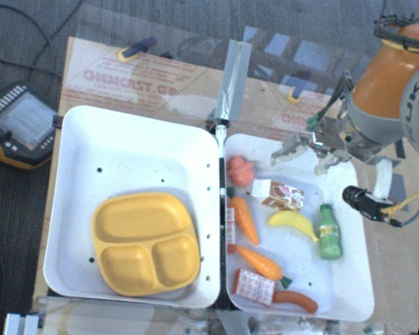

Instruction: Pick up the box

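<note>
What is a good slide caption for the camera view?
Open tool hovers over right bin, above the box, banana and bottle.

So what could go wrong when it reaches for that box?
The box lies close beside the banana and pink toy, so the gripper, open above the right bin's far edge, might nudge or grab a neighbour. A second red box could perhaps be mistaken for it.
</note>
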Controlling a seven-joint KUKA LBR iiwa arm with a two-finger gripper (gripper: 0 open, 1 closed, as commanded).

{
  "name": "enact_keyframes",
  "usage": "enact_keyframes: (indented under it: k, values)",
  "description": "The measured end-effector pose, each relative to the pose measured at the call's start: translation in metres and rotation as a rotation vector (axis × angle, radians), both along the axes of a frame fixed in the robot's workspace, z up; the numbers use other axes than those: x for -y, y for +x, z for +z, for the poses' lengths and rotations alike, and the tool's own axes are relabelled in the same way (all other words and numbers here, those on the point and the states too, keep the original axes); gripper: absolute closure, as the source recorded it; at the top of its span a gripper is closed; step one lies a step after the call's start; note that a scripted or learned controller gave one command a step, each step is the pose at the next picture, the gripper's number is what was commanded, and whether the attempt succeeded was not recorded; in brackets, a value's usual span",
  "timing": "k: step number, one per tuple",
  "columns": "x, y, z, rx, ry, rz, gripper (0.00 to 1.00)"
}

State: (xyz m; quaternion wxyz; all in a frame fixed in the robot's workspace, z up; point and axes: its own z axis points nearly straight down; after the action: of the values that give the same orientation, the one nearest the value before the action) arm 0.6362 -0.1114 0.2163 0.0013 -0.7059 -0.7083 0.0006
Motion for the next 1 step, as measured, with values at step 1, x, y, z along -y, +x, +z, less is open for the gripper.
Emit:
enact_keyframes:
  k: [1]
  values:
    - [0.0571, -0.0194, -0.0934, 0.014, -0.004, -0.111, 0.0]
